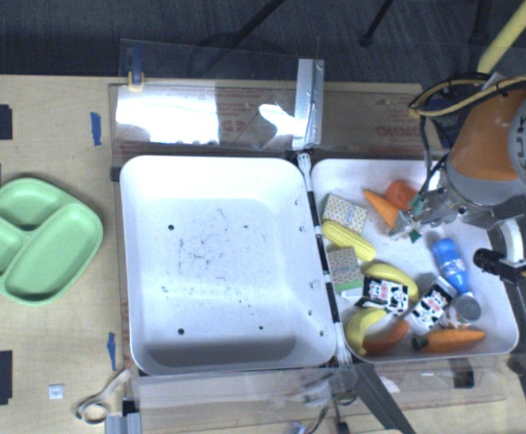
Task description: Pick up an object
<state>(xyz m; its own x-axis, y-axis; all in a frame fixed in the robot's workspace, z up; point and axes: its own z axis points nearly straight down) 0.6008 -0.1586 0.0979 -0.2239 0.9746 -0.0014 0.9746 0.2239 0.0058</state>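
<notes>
The gripper (414, 215) hung low over the right bin (507, 337), but I couldn't tell if it was grasping anything. An orange toy carrot (385, 204) lay just to its left, nearly touching. It looked like light, stiff, slick plastic, so I'd grab it across the thick middle. The blue bottle (449, 264) just below had no readable label.

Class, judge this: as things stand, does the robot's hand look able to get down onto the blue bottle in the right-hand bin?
Probably yes. The hand hangs over the right bin, just up and left of the blue bottle. The bottle lies uncovered, with nothing on top of it.
</notes>
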